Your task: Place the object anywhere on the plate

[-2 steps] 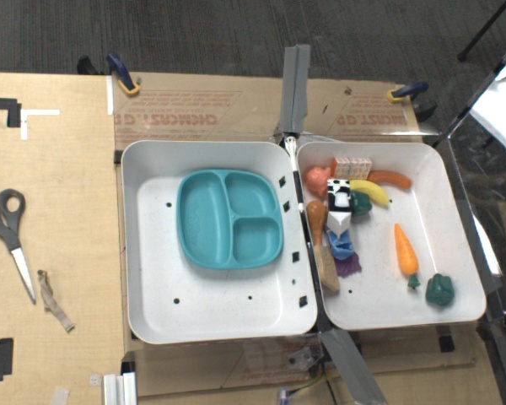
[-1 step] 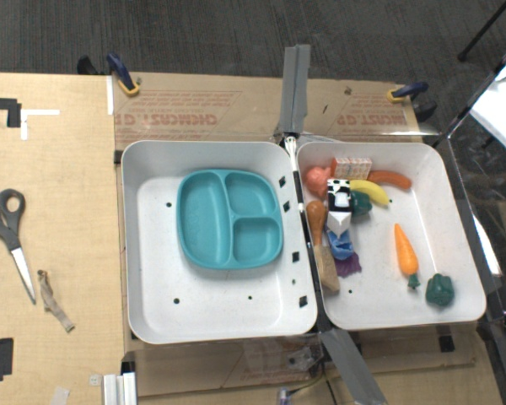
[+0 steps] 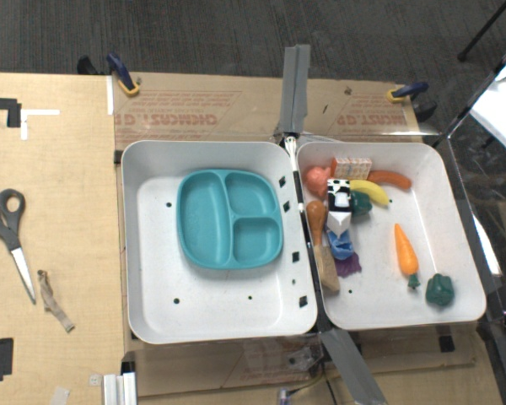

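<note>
Nearest me, a flat grey metal bar (image 3: 347, 371) runs out from under the gap between the two bins and is cut off by the lower edge of the view. In the right bin (image 3: 379, 306), smooth white plastic with rounded corners, a dark green lumpy toy vegetable (image 3: 439, 289) sits by the near right corner, with a tapered orange carrot (image 3: 406, 250) just beyond it. Along that bin's left wall lies a tan stick-like piece (image 3: 325, 270), partly covered by a crumpled blue and purple thing (image 3: 344, 251) whose shape I cannot make out. Farther back the toys crowd together: a black-and-white block (image 3: 339, 201), a curved yellow banana (image 3: 369, 192) touching it, a red-orange sausage shape (image 3: 390, 178), a pink rounded lump (image 3: 319, 178) and a small patterned box (image 3: 352, 167) near the far wall. Which of these is the object to move I cannot tell; all lie in the right bin. The teal plate (image 3: 204, 218), matte with three compartments, lies in the middle of the left bin (image 3: 152, 294). On the desk's left side lie grey-handled scissors (image 3: 8, 226) and a scrap of strip (image 3: 55, 302). Cardboard (image 3: 202, 112) lies under the bins, clamped at the far edge by two blue-and-yellow clamps (image 3: 122, 72). I cannot tell how the jaws stand.
</note>
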Motion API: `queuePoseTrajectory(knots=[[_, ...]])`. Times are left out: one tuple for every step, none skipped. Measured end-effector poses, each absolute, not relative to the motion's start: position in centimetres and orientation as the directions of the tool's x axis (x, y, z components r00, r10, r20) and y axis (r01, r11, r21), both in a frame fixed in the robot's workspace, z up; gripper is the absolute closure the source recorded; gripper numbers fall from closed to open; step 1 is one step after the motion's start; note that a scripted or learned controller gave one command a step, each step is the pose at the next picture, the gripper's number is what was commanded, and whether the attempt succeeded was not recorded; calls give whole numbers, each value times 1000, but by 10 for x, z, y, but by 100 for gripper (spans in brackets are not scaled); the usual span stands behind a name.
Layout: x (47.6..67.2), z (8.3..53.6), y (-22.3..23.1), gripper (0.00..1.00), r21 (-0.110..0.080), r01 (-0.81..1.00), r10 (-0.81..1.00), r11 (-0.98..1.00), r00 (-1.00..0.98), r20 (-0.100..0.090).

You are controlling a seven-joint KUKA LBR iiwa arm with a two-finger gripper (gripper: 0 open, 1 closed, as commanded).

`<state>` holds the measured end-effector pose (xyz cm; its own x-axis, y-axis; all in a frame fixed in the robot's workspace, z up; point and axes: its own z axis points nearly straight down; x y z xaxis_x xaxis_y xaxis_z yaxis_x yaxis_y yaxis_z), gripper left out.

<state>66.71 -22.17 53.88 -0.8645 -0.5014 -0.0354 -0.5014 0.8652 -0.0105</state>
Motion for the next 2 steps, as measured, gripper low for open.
queuePoseTrajectory(knots=[[668,548,-222,100,-12,-500,-500,866,-865,-41],[670,557,-222,100,-14,-499,-499,866,-865,-48]])
